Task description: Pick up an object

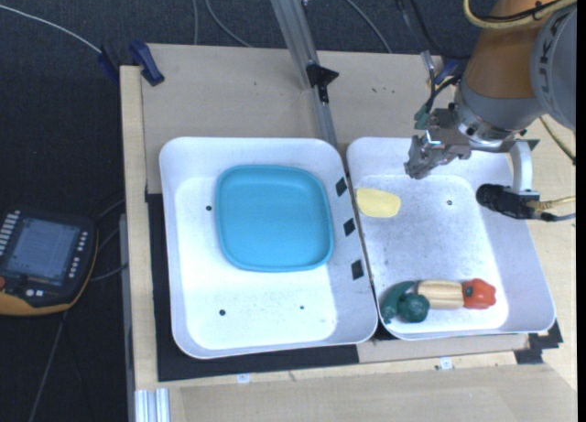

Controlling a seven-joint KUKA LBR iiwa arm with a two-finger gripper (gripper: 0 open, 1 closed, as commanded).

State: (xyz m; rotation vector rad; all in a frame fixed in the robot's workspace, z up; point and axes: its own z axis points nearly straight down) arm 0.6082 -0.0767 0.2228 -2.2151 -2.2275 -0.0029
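Gripper [421, 166] hangs over right bin's [513, 228] far end, can't tell its state; nearest pick is the yellow piece [378, 202] by the divider, so shift left w/ gripper centred, then drop straight.

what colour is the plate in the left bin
Light blue, a turquoise shade; the plate shows plainly in the camera view.

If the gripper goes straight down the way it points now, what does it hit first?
Probably bare floor of the right bin near its far wall. The gripper hangs right of the yellow piece, apparently missing it, though depth is unclear.
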